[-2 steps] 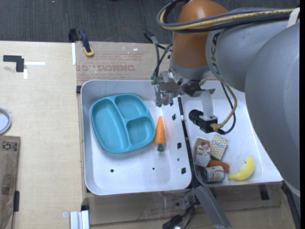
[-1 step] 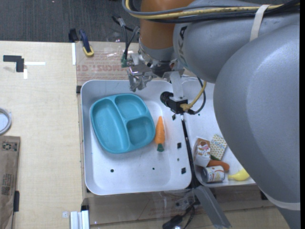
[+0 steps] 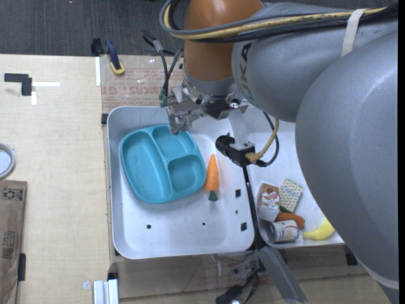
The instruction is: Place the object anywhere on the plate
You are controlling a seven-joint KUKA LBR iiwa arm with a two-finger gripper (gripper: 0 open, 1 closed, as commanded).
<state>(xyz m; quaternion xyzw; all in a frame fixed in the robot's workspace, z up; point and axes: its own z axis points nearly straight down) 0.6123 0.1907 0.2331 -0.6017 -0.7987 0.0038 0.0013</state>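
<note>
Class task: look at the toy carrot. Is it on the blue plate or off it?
Off. The carrot lies on the white bin floor beside the blue plate's right edge, not in any compartment.

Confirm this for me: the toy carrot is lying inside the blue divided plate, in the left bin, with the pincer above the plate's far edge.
Not quite. The toy carrot is not inside the blue divided plate; it lies on the floor of the left bin, just off the plate's right edge. The rest holds: the camera view shows the pincer above the plate's far edge.
</note>
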